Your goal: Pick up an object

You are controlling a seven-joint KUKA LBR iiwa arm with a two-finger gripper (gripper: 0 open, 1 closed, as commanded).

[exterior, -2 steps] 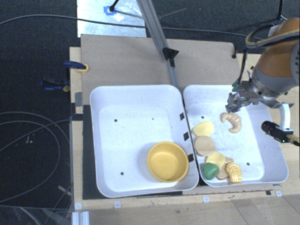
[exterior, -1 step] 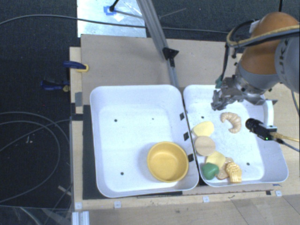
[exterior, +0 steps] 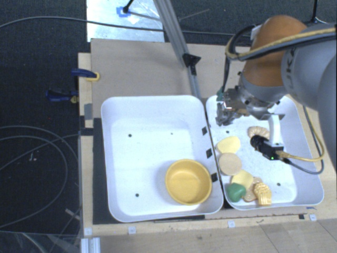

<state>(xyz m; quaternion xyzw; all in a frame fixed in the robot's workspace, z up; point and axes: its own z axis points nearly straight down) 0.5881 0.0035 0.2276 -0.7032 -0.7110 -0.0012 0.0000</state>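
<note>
The things to pick lie in the right bin (exterior: 310, 191), gathered along its left half. A pale yellow flat oval piece (exterior: 228, 145) lies just above a tan round disc (exterior: 230, 164). Below the disc come a yellow wedge-like piece (exterior: 243, 178), a dark green rounded lump (exterior: 235, 192) touching it, and a ridged, golden-brown piece (exterior: 262, 193) at their right. A beige, knobbly curved piece (exterior: 258, 131) lies further up, beside the arm's hardware. All look like smooth moulded toy food; none bears any writing that can be read.

The claw (exterior: 223, 113) hangs low over the upper left corner of the right bin, near the wall between the bins, above the pale oval. It is a dark, shiny metal cluster, and whether it is parted or closed cannot be told from here; nothing shows clearly between its tips. Above it the arm (exterior: 310, 73) reaches in from the right, its grey shell meeting a rounded orange band (exterior: 274, 51), with yellow and black cables looping around. A black module with a small green light (exterior: 265, 146) hangs under the wrist.

The left bin (exterior: 126, 120), white, shallow and round-cornered, holds a yellow bowl (exterior: 188, 181) near its lower right corner. Both bins rest on a brown bench (exterior: 137, 67). A grey pole (exterior: 174, 30) slants across the top of it.
</note>
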